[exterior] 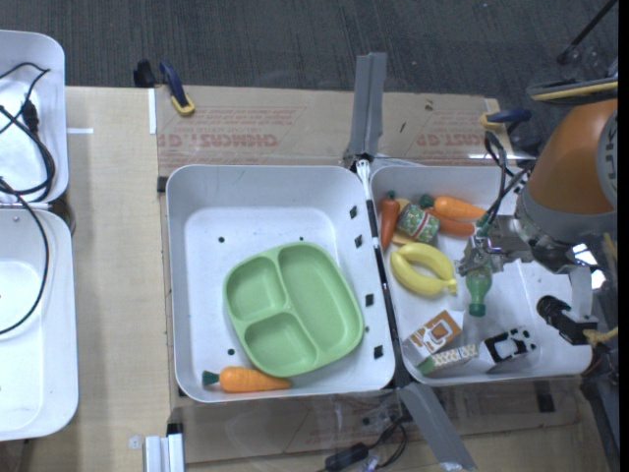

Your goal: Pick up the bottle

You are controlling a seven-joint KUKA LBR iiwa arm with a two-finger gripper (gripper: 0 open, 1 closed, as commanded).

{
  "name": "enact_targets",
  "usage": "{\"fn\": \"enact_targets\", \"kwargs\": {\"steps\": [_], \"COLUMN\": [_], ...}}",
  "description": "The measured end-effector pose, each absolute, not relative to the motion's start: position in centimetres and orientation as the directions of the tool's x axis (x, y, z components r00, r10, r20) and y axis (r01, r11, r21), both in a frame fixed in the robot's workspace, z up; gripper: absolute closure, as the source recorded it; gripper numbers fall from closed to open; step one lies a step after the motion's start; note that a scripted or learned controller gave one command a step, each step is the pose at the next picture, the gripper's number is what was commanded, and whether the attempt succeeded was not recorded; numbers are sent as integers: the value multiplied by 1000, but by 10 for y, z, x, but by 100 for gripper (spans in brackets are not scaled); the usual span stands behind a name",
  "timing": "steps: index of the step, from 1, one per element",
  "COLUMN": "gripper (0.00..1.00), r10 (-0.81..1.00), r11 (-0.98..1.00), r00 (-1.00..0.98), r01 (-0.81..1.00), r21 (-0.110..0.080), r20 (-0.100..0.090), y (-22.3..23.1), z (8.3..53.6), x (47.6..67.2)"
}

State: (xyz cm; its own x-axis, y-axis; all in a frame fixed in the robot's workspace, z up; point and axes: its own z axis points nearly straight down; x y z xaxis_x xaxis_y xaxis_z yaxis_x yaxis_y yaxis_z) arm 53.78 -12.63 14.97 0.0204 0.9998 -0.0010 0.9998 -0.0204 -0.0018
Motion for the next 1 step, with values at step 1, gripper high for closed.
{"fn": "enact_targets", "kwargs": {"steps": [1], "gripper": [100], "r10": [995], "r11": [98], "r00": [-98], "r01": [995], "r21": [-3], "r20": [0], "y": [-171], "z": [155], "x": [506]}}
